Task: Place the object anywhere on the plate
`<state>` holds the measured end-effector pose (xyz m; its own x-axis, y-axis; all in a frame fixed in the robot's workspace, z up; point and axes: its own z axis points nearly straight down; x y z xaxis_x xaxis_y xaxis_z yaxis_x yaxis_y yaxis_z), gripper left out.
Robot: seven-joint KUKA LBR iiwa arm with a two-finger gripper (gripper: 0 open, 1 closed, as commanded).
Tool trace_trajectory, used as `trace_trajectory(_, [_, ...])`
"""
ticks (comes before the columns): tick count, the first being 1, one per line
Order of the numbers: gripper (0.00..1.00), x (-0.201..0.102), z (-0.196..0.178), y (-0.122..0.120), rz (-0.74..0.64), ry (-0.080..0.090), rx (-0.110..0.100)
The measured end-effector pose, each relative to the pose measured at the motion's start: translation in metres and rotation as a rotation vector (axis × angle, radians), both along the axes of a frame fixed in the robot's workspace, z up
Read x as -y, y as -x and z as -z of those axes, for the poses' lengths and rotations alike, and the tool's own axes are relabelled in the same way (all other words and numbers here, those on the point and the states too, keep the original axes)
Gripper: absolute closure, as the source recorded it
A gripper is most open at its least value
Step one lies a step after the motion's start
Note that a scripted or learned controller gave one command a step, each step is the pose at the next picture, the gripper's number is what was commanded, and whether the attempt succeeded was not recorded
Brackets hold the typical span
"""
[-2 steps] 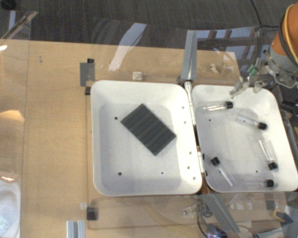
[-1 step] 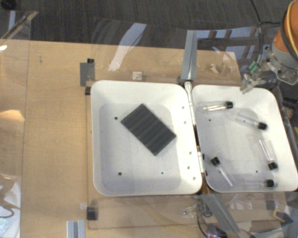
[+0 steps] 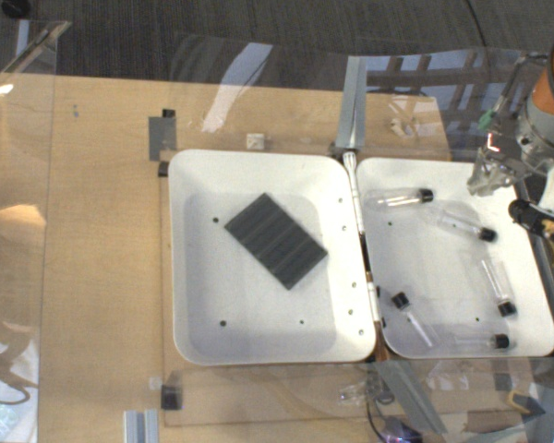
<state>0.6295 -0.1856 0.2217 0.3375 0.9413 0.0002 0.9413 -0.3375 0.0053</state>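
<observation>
A dark grey ridged plate [image 3: 275,240] lies turned at an angle in the middle of the left bin [image 3: 194,340]. Several clear tubes with black caps lie scattered in the right bin [image 3: 443,275]: one near the back left [image 3: 402,197], one further right [image 3: 466,224], one by the right wall [image 3: 496,284], one at the front left [image 3: 411,319] and one along the front edge [image 3: 480,341]. My gripper [image 3: 487,179] hangs over the right bin's back right corner, above and to the right of the tubes, with nothing visibly in it.
The arm with its orange band [image 3: 547,90] comes in at the upper right, with cables beside it. A metal divider [image 3: 353,109] runs back from between the bins. Small black brackets [image 3: 164,137] stand on the wooden bench at the left bin's corners.
</observation>
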Motion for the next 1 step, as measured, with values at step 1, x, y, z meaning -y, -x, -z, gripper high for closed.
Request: trace_trajectory(1, [1.0, -0.027, 0.1045, -0.0321, -0.424, 0.009, 0.014])
